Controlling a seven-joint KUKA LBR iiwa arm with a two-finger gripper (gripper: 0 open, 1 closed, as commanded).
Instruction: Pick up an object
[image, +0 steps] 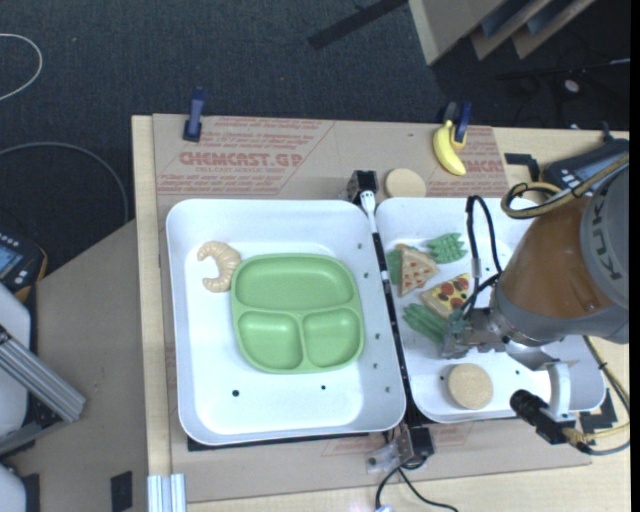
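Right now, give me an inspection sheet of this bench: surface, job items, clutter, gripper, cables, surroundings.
Surface: brown board bearing two white bins, left bin and right bin, side by side.
Job items: right bin holds two pizza slices, green pieces and a round cracker. Left bin holds a green divided tray and a croissant beside it.
Clutter: banana and a tan disc on the board behind the right bin.
Gripper: gripper low over the right bin by the green pieces; grasp cannot be judged.
Cables: black cable looping along the arm; wires at the front edge.
Surroundings: dark carpet.
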